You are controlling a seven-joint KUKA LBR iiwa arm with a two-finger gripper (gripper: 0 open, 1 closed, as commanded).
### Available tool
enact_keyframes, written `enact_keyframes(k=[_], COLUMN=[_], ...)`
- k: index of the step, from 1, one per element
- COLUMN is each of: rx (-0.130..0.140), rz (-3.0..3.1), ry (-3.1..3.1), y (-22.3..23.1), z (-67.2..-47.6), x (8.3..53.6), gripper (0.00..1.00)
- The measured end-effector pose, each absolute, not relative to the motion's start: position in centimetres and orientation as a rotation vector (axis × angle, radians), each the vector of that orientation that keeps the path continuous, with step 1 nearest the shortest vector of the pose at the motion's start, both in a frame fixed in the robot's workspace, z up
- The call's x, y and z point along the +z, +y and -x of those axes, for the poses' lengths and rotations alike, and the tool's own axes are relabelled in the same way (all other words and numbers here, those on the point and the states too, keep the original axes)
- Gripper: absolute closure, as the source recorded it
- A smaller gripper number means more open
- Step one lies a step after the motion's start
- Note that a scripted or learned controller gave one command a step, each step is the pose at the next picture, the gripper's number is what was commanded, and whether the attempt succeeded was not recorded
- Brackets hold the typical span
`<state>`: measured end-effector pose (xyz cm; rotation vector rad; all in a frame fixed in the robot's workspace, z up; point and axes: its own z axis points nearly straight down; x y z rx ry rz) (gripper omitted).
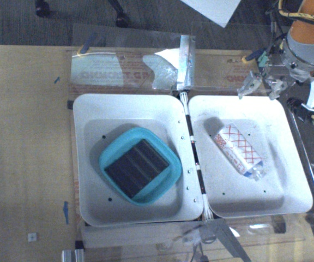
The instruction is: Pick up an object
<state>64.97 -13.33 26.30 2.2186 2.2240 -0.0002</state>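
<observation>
Two-finger gripper poised above the far rim of the right-hand shallow white bin, fingers spread and holding nothing. Below and slightly leftward in view — a red-and-white patterned wrapped packet flat on that bin's floor, long axis diagonal, upper left to lower right. Further left, a teal square-rimmed container with dark ribbed insert in the neighbouring bin.

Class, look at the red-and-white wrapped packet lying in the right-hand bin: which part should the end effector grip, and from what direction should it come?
Grip the packet across its narrow width near the middle, coming straight down from above. It lies flat and slantwise on the floor of the right bin, with open floor on both long sides, so the fingers would probably fit best straddling those edges, turned to match its slant.
</observation>
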Motion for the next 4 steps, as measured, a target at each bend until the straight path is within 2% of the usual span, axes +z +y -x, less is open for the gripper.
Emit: enact_keyframes(k=[1, 2, 3, 4], rx=[0.000, 0.017, 0.019, 0.002], rz=[-2.149, -1.928, -1.929, -1.655], ry=[2.291, 2.462, 2.453, 2.667], y=[-10.1, -12.0, -12.3, -6.6], z=[-61.7, -57.9, -58.1, -64.0], x=[11.4, 9.3, 10.5, 18.5], gripper=[0.00, 0.00, 1.00, 1.00])
